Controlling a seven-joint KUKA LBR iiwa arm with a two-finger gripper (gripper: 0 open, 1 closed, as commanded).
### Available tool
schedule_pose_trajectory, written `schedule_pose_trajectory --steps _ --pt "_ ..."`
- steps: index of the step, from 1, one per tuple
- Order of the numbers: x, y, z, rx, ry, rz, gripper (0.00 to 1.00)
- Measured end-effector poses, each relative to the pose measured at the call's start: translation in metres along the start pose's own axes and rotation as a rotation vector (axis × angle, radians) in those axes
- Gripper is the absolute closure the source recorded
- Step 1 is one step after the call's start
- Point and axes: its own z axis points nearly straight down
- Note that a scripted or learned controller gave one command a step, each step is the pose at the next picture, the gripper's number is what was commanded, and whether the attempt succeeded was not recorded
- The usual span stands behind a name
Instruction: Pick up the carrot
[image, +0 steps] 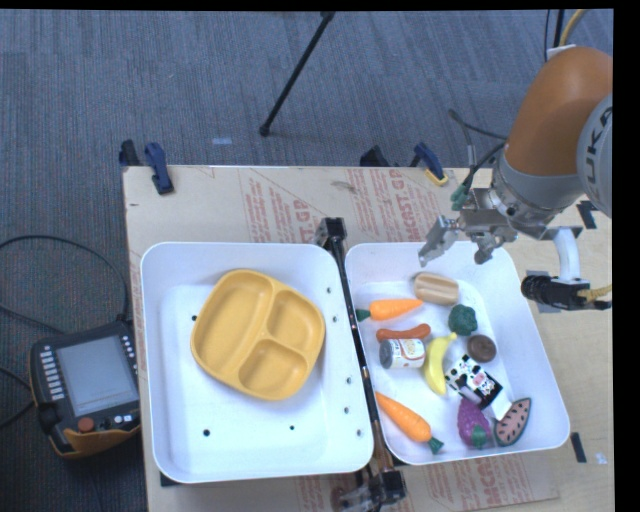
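Sitting on the bench (230, 200) are two shallow white bins side by side, smooth plastic with rounded corners. The left bin (180, 440) is holding one yellow tray (258, 333), a glossy rounded plate split into three compartments. The right bin (530, 340) is carrying all the toy food.

The grey arm (560, 110) with its orange band is reaching in from the right, and its gripper (462, 243) is hanging over the right bin's far edge with the two fingers spread apart and nothing between them.

Counting the toys: two carrots, both orange tapered cones with green tops. One carrot (393, 310) is lying near the bin's left wall, just below and to the left of the fingers, well apart from them. The other carrot (406, 418) is lying at the near end, farther from the gripper. Then one each: a tan bread roll (436, 289) right under the gripper, a curved yellow banana (437, 364), a black-and-white carton (473, 381), a reddish sausage (403, 333), a small labelled can (402, 353), a purple bumpy fruit (474, 423), a watermelon slice (512, 421), a knobbly green broccoli (462, 319) and a round brown piece (482, 348).
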Motion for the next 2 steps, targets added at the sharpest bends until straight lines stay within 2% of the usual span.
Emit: schedule_pose_trajectory --steps 1,2 --pt "0.008 -0.027 0.155 0.017 0.004 -0.119 0.00" --pt "0.013 0.015 0.167 0.003 0.001 0.070 0.00"
